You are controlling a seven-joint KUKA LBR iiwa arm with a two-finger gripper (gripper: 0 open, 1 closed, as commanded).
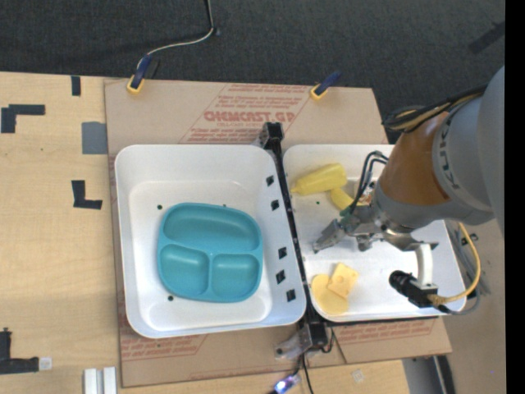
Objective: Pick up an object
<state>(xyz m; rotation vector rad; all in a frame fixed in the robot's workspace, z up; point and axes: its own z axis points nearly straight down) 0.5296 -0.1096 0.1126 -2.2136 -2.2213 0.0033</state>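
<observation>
The right bin (426,302) holds a yellow oblong piece (320,179) near its far left. A yellow cheese wedge (344,280) lies on a pale yellow round piece (326,300) near the front. My gripper (344,238) hangs low over the bin floor between them, closer to the cheese wedge. Its fingers are spread with nothing between them. The grey and orange wrist hides the bin's right middle.
A teal divided plate (212,253) lies in the left bin (135,179). A black divider strip (283,220) runs between the bins. A black cable end (406,286) with a yellow wire hangs off the arm over the right bin's front right.
</observation>
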